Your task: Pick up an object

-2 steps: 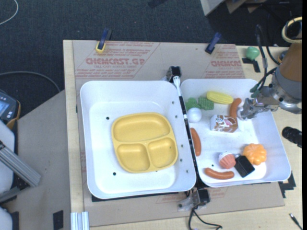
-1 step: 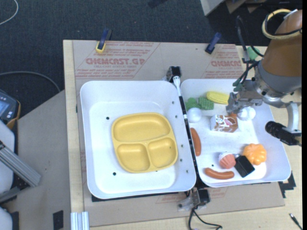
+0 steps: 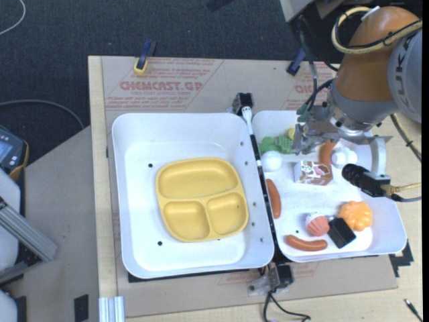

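My gripper (image 3: 307,141) hangs low over the back of the right bin (image 3: 392,237), beneath the orange-banded wrist. Right around it lie a green toy (image 3: 274,143), a white ball (image 3: 271,160), a small printed packet (image 3: 315,173) and an orange sausage-shaped piece (image 3: 326,152). Further forward in the same bin are a long hot dog (image 3: 275,198), another sausage (image 3: 306,243), a pink-and-white toy (image 3: 316,224), an orange pumpkin (image 3: 356,215) and a black block (image 3: 340,233). The arm hides the fingertips and whatever sits under them.
The left bin (image 3: 127,200) holds a yellow divided tray (image 3: 201,198). A black clip (image 3: 242,102) sits on the divider between bins. A black cylinder (image 3: 365,178) juts from the arm over the right bin. Blue clamps (image 3: 143,57) hold the cardboard base.
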`<state>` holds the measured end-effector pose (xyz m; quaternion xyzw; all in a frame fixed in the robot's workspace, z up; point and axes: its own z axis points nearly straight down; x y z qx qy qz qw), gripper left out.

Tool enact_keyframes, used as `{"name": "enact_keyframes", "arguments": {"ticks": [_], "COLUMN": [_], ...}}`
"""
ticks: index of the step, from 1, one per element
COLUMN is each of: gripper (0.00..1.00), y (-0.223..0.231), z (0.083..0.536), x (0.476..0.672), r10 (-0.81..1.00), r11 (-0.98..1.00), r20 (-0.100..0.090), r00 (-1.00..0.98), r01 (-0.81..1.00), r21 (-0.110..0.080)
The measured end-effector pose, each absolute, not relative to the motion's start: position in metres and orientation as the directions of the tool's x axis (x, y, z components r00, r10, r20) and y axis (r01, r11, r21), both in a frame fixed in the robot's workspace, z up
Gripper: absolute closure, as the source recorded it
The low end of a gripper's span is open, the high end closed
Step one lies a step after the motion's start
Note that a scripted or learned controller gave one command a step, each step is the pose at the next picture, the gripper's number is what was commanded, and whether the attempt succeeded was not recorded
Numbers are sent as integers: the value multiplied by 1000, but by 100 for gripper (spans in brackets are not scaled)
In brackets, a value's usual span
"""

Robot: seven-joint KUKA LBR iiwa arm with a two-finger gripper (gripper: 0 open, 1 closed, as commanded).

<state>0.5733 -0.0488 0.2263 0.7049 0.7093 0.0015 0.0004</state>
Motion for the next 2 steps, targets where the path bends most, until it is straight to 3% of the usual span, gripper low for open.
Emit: {"name": "enact_keyframes", "arguments": {"ticks": [2], "gripper": [100], "y": [-32], "z": [216], "x": [559], "r10": [1000], "r11": [1], "r20": [1], "r00": [-1], "r01": [1000], "r21": [-3]}}
